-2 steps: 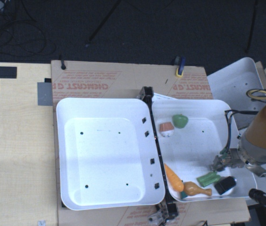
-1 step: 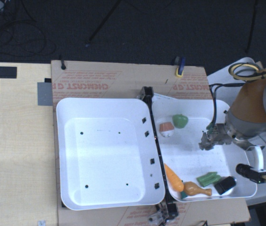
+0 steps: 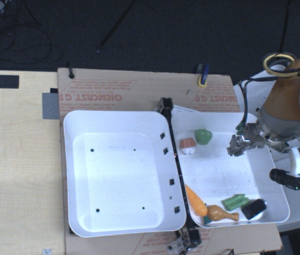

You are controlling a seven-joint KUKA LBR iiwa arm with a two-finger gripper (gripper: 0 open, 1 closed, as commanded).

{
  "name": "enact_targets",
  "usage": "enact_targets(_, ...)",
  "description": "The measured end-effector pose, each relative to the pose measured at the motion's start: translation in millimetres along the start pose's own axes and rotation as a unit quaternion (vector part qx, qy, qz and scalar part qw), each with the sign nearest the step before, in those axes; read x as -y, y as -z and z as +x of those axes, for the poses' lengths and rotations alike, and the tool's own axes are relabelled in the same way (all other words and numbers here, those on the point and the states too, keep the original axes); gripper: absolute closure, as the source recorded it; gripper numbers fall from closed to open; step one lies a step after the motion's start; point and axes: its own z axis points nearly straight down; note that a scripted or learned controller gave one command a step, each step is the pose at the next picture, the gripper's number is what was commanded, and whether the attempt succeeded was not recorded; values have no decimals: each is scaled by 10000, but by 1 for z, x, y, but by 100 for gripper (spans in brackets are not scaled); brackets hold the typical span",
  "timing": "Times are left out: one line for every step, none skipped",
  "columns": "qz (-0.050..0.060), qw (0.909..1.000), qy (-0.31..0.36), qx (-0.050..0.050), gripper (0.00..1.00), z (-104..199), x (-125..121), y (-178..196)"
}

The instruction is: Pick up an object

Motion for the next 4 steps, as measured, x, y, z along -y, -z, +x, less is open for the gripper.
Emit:
enact_targets(-1,10000,-22,9,100,-26,41,61)
enact_targets(20,10000,-19,4,100,-53,47,63)
enact_targets(37,10000,9,-10,100,-50,29,31)
enact_targets(20,10000,0,-1,100,-51,7,16)
